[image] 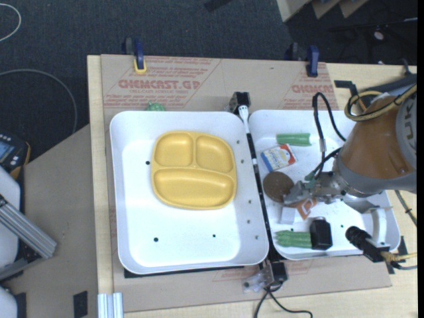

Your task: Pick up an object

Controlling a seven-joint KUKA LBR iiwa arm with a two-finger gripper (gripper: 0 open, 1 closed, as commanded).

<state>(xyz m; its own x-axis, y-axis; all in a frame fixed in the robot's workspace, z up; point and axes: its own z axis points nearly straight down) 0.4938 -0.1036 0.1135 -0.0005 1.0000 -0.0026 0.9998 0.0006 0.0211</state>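
Brown disc (277,185) lies flat near the middle of the right bin (371,249), close to that bin's left wall. Being round, it shows no long axis and no pointing end. The gripper (300,195) sits low at the disc's right edge; whether it is open or closed, or has hold of anything, cannot be told. A small orange-and-white scrap (305,209) shows just on its near side.

Red print on the brown board (99,177) under the bins reads "CHEMCAST. GP" beyond the left bin (126,197), and a partial "CHEMC" beyond the right one. The small blue, white and red packet (278,158) carries print too small to read.

Two blue clamps (138,49) grip the board's far edge. Two green pieces are in the right bin: one (293,138) at the far side, lying left to right, another (293,238) at the near side, beside one black block (320,234). One yellow divided plate (194,169) rests in the left bin, with three compartments.
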